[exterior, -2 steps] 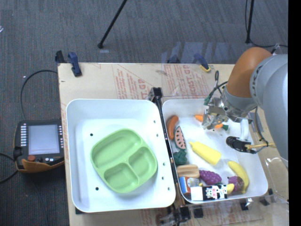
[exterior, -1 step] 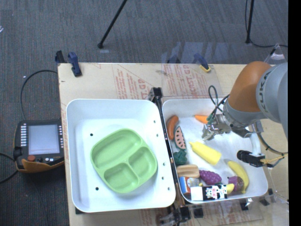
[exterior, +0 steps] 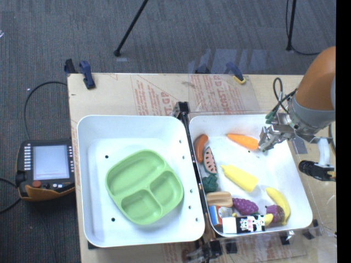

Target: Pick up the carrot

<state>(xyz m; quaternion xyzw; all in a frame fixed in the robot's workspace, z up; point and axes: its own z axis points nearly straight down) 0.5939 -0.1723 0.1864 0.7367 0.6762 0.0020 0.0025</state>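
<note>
the carrot (exterior: 243,141) lies flat near the back wall of the right bin (exterior: 299,186), apart from the other toys, so it is open to a reach from above. the gripper (exterior: 265,143) sits just beside the carrot's right end, low over the bin floor; whether it is wide or narrow i cannot tell. the green plate (exterior: 143,186) waits in the left bin (exterior: 90,147).

end effector (exterior: 267,141) hovers just right of the carrot (exterior: 243,141) in the right bin (exterior: 296,174).
</note>
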